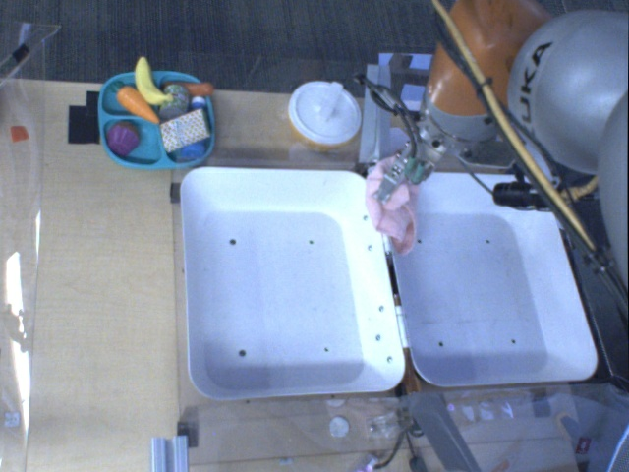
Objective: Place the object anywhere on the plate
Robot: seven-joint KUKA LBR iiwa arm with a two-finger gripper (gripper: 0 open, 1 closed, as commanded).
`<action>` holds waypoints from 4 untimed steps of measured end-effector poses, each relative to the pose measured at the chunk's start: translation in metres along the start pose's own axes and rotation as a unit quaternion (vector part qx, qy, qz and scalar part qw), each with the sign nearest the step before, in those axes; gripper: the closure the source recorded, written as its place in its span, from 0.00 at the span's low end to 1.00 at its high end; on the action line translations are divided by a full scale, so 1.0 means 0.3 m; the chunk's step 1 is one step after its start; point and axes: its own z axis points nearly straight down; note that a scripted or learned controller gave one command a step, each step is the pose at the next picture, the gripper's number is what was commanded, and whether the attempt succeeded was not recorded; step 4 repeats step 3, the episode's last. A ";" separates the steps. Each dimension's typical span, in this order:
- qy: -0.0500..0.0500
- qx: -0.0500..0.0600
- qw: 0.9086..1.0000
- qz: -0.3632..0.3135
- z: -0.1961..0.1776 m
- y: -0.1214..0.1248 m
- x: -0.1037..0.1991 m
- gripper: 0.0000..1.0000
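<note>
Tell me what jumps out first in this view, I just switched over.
The grey and orange arm dominates the upper right, with a pink cloth dangling from its claw over the seam between the two white bins. At upper left, a blue tray of toy food sits beside a white-lidded container.

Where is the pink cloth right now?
The pink cloth hangs from the gripper, over the seam between the left bin and right bin, near their far edge. The white lid is just beyond it.
</note>
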 end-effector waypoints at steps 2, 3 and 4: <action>0.000 -0.001 0.934 -0.356 -0.025 0.133 0.298 1.00; 0.000 -0.001 0.934 -0.356 -0.027 0.133 0.298 0.00; 0.000 -0.001 0.934 -0.356 -0.027 0.133 0.298 0.00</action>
